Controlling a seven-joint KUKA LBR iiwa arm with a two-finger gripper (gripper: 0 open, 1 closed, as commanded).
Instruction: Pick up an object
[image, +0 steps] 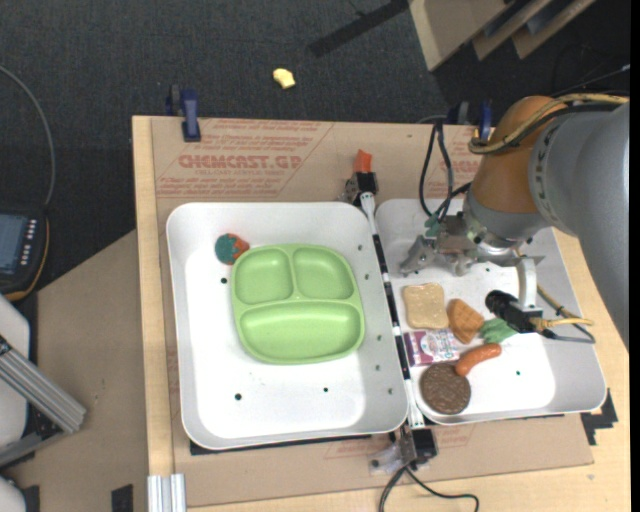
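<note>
My gripper (438, 264) hangs over the far end of the right bin (572, 392), its fingers spread open with nothing between them. Just in front of it lies a tan toast slice (424, 304). Beside the toast sits a golden nugget (465, 320), with a green leafy piece (497, 330) to its right. An orange carrot-like piece (478, 357) lies lower, next to a purple packet (430, 348). A round brown patty (444, 388) rests at the near edge of this bin.
The left bin (200, 372) holds a green divided plate (296, 302) and a small teal and orange ball (232, 247) near its far left corner. An orange clamp (362, 165) stands at the far end of the seam between the bins. The arm's orange band (510, 170) looms over the right bin.
</note>
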